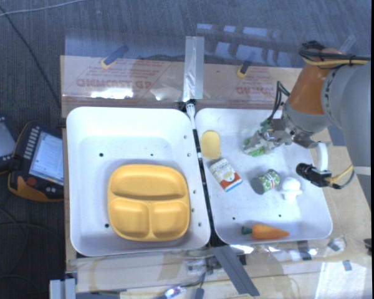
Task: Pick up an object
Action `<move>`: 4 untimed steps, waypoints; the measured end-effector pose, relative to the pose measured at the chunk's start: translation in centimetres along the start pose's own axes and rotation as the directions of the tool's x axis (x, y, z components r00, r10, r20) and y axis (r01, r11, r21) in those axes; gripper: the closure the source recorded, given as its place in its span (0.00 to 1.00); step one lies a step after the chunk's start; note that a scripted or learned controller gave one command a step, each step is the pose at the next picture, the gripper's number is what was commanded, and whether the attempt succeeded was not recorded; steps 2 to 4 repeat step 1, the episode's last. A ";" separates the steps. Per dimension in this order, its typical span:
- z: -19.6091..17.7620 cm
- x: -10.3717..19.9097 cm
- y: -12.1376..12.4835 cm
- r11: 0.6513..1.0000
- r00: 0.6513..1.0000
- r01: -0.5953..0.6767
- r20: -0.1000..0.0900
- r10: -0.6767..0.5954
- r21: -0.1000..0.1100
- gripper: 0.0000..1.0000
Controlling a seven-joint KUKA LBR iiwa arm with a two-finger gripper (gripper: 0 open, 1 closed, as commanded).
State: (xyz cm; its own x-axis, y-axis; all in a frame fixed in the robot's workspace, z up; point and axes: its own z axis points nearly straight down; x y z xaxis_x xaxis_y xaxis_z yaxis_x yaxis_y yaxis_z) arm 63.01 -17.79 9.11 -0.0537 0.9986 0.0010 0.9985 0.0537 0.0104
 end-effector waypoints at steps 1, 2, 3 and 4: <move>-7.8 3.4 1.3 0.985 0.985 -0.172 0.005 0.172 0.015 1.00; -7.8 3.4 1.3 0.985 0.985 -0.172 0.005 0.172 0.015 1.00; -7.8 3.4 1.3 0.985 0.985 -0.172 0.005 0.172 0.015 1.00; -7.8 3.4 1.3 0.985 0.985 -0.172 0.005 0.172 0.015 1.00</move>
